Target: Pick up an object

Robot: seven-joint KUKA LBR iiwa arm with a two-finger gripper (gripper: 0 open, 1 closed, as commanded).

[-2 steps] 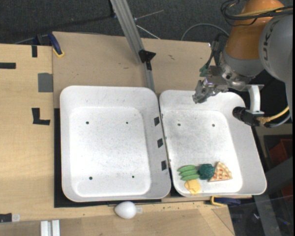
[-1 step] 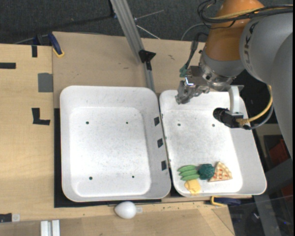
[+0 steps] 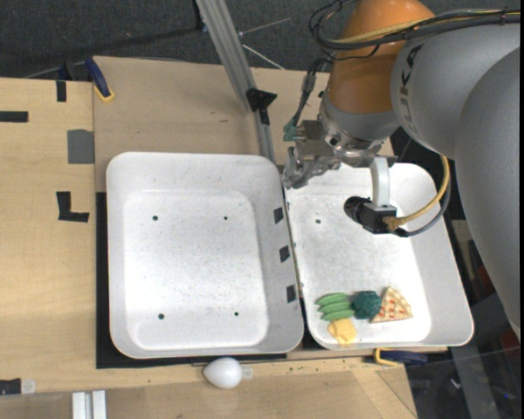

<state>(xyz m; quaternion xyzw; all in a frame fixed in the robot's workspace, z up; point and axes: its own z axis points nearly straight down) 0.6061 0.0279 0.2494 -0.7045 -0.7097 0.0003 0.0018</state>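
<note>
Wooden bench [image 3: 175, 103] bearing two white bins. Gripper [image 3: 297, 175] poised over the right bin's [image 3: 437, 260] upper-left corner; finger state cannot be told. Toy food pieces [image 3: 364, 306] lie clustered near that bin's lower edge, well apart from the gripper.

The wooden bench [image 3: 183, 103] carried two shallow white bins side by side on a black mat [image 3: 102, 278]. The left bin [image 3: 122, 234] sat toward nine o'clock, the right bin [image 3: 445, 295] toward three. A white egg-shaped object [image 3: 223, 373] lay on the bench at six o'clock, just beside the left bin's rim.
</note>
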